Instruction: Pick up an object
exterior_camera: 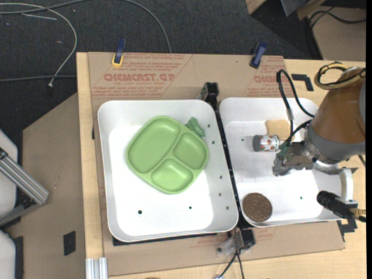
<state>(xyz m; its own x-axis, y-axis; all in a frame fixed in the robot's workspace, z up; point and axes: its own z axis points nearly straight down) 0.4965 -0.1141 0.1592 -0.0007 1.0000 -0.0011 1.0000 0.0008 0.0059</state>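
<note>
Gripper low in the right bin; finger state cannot be determined.
The gripper [283, 160] sits just beside a small can [267, 143], contact unclear; brown disc [257, 206] nearby.

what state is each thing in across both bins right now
green divided plate: lying flat, right way up, in the left bin
small can: on its side in the right bin
brown round disc: flat at the right bin's near left corner
tan block: resting behind the can
gripper: low over the right bin, beside the can
</note>
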